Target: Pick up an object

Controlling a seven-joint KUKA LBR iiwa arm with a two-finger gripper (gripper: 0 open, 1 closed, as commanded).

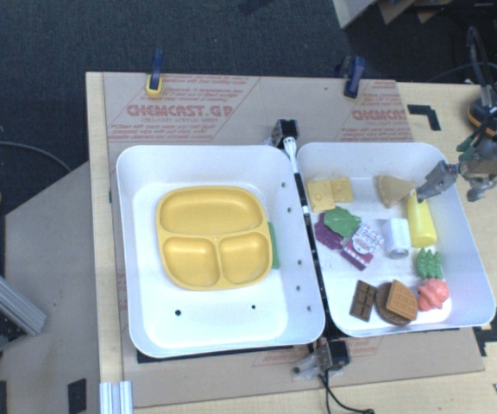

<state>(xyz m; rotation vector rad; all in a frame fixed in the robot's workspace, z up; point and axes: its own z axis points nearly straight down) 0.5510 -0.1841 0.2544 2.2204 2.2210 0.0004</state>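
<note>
Gripper (pixel 434 182) is poised over right bin (pixel 468 231) beside yellow corn cob (pixel 420 220), presumably for a grasp; finger state cannot be told

Tray (pixel 211 236) in left bin (pixel 136 231); toy foods (pixel 378 248) in right bin (pixel 473 257), gripper (pixel 443 179) above its far edge

One fixed camera looks down at a slant from above the table (pixel 231 102). Both white bins (pixel 136 231) fit fully within its wide view.
</note>
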